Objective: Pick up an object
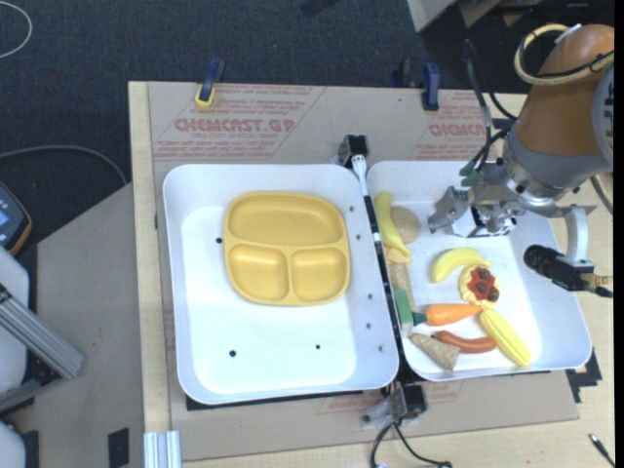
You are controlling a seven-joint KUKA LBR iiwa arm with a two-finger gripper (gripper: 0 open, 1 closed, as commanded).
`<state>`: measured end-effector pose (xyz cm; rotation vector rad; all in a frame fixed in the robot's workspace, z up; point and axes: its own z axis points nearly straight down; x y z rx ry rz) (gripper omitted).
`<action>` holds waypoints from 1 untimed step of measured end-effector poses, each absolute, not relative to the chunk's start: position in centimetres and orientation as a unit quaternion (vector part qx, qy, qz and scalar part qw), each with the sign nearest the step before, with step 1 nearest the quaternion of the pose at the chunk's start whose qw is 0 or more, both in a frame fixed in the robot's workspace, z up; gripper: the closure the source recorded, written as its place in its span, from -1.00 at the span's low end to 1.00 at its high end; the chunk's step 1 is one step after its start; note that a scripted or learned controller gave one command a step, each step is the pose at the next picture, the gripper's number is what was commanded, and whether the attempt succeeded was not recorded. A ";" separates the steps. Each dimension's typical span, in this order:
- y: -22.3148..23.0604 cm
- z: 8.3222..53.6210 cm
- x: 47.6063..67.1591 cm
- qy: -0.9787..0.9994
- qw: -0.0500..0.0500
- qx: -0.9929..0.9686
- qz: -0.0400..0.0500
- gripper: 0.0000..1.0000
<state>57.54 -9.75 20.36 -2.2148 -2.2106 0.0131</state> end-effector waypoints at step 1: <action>-9.7 21.0 57.8 -0.707 0.001 -0.707 0.000 -1.00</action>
